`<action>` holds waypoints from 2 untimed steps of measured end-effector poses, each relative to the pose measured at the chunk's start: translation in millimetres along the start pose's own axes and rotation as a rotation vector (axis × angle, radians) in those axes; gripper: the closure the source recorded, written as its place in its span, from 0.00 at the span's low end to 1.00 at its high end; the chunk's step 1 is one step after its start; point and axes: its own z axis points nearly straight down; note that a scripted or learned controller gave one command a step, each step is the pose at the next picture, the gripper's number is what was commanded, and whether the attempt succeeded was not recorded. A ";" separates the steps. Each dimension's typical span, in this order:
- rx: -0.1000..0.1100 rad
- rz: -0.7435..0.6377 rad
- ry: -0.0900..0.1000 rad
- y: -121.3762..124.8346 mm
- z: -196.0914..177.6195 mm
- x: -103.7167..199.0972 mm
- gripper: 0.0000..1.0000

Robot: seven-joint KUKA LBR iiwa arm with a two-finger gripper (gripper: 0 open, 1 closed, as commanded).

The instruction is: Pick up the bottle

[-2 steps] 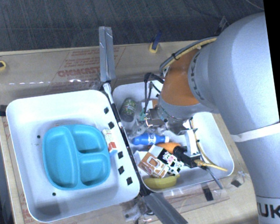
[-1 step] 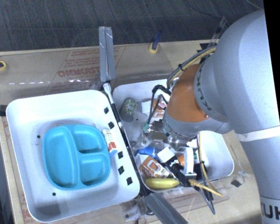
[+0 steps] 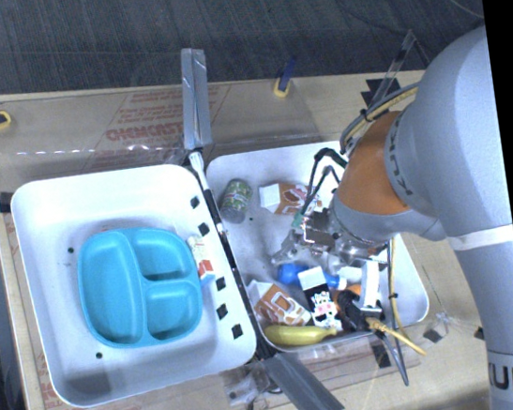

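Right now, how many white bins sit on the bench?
2. The left bin holds a blue divided tray; the right bin holds the clutter, with the arm reaching over it.

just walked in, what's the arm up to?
The KUKA arm is reaching from the right into the right bin, which is cluttered: a banana at the near edge, snack packets, a blue item and a greenish bottle-like object near the far left corner. Its pincer is down among the clutter mid-bin; I can't tell if it has anything. The left bin holds a blue divided tray.
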 end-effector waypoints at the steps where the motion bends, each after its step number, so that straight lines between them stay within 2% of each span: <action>1: 0.000 -0.005 0.002 0.5 -9.9 1.5 1.00; 2: 0.005 0.332 0.000 -7.3 -118.7 36.2 1.00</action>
